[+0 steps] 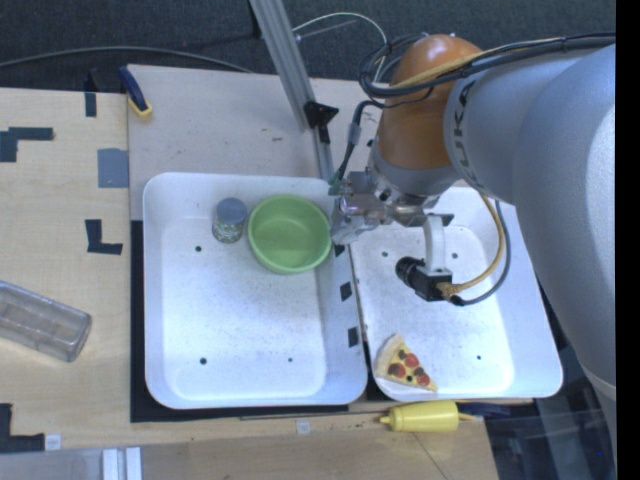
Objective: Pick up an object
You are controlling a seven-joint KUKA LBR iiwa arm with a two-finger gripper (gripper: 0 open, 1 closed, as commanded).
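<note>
Green round plastic bowl (289, 233) sits upright in the left white bin (175, 368), against its right wall, beside a small grey-lidded jar (229, 219). Judged light, rigid, smooth-walled; the thin rim offers the best purchase. The gripper (352, 213) hangs at the bowl's right edge, over the divide between bins; finger state cannot be determined. Open floor lies toward the bin's front; the adjacent wall restricts approach.

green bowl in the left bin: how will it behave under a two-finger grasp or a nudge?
The green bowl looks like thin, rigid plastic, so probably light. Its smooth round wall may slip sideways if pinched. Sitting upright beside the small jar, a push would likely slide it, not tip it.
</note>
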